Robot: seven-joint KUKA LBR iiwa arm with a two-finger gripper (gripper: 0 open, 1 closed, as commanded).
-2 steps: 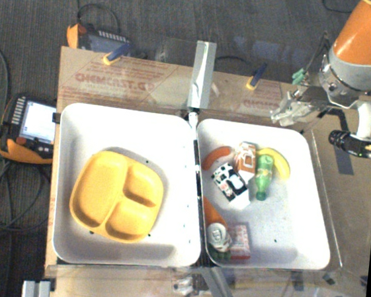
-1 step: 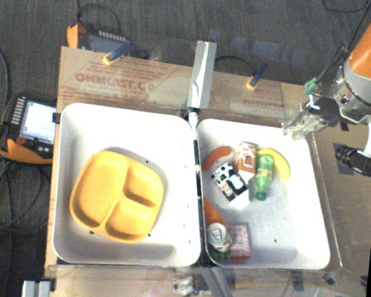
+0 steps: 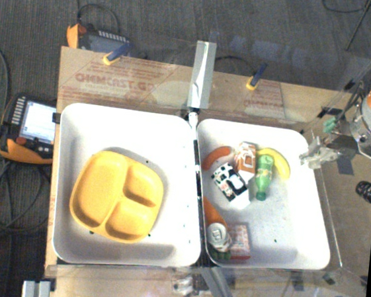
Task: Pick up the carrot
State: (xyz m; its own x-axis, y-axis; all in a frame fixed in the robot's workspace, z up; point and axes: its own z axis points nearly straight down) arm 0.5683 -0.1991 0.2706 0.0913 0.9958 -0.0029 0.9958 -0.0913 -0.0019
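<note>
Overhead, the carrot [image 3: 213,211] lay against the right bin's [image 3: 307,251] left wall, at about eight o'clock from the green bottle [image 3: 262,176], just above a can [image 3: 217,235]. At the bin's two o'clock corner hovered the tool [image 3: 318,153], holding nothing; whether wide or narrow, I cannot tell.
</note>
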